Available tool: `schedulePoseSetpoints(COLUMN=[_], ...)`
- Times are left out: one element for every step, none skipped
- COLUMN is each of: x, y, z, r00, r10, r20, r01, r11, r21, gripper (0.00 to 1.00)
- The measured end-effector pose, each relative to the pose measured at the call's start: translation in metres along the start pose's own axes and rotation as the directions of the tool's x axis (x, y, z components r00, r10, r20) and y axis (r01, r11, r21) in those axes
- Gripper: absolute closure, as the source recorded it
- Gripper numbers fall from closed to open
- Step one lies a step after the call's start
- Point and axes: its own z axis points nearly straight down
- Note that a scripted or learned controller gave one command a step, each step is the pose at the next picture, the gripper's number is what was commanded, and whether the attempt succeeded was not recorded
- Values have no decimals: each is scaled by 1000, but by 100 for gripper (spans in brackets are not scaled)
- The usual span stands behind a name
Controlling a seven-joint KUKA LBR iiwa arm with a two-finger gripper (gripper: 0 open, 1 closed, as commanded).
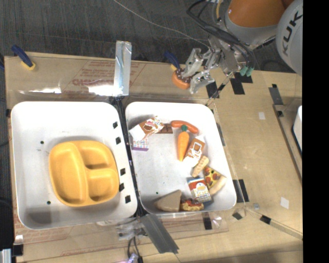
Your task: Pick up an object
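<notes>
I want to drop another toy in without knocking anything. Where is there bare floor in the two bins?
Right bin: the floor is bare left of the carrot, below the small carton; its right side is crowded. Left bin: bare margins around the yellow tray.

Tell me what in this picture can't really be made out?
- Gripper: too small and cluttered to read the orange thing beside it.
- Arm: cut off by the top edge.
- Small packets in the right bin: print too small to read.
- Yellow tray: nothing hidden.
</notes>
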Motion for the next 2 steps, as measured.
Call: schedulePoseSetpoints(x=[54, 52], y=[55, 55], z=[71, 59], r00=[987, 988], r10=[152, 148], r20=[-45, -40], r01=[-153, -148], r11=[988, 989], r21=[-16, -14], gripper=[100, 100])
